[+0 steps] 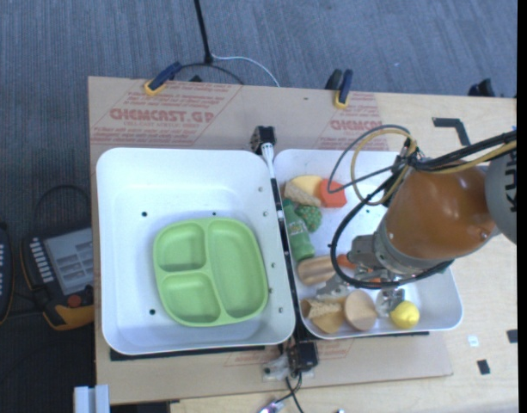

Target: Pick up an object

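Nearest my camera is the arm's orange band [437, 213], a bulky rounded section that hangs over the right shallow white bin [435, 321] and covers much of it. Black and yellow cables [366, 166] loop off it toward the bin's far side. Below the band I see the grey wrist, and under that the two-finger gripper [389, 298], low in the bin's near right part. From here I cannot tell how the gripper stands or whether anything is in it; the wrist blocks my line.

The pickable things all lie in that right bin. A small round yellow lemon-like toy [405, 315] sits just beside the gripper, near the front wall. Next to it, toward the divider, is a pale tan rounded piece [361, 311], then a brown bread-like chunk [325, 317]. A tan bun-shaped toy [315, 269] lies just behind those. Further back along the divider are a green leafy toy [303, 219], a yellow wedge like cheese [303, 188] and a small orange-red round piece [333, 196] touching it.

The left shallow white bin [125, 188] holds a light green plastic plate with three compartments [211, 271], lying flat toward its near right.
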{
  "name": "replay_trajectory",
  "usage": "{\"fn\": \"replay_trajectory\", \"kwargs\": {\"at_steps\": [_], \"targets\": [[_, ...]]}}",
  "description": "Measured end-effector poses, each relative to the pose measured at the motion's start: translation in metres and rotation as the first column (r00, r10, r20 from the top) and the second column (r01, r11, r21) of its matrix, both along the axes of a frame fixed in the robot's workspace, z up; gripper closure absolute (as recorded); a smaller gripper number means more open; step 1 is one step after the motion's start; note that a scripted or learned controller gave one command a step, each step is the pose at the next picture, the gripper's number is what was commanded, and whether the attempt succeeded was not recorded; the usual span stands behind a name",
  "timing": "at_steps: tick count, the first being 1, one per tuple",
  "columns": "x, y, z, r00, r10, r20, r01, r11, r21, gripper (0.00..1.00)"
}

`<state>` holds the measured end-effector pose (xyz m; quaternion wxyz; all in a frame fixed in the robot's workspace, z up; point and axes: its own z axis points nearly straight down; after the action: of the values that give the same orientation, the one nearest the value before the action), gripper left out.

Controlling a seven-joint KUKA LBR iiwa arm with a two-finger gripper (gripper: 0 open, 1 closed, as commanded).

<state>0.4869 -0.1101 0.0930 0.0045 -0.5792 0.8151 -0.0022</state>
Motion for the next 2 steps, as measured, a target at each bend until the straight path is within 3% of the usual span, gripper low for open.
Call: {"fn": "replay_trajectory", "kwargs": {"at_steps": [1,2], "targets": [[0.055,-0.067,-0.003,0.990,0.138,-0.001,-0.138,0.990,0.000,0.00],[0.032,-0.045,-0.001,0.852,0.523,0.017,-0.522,0.852,-0.017,0.00]]}}
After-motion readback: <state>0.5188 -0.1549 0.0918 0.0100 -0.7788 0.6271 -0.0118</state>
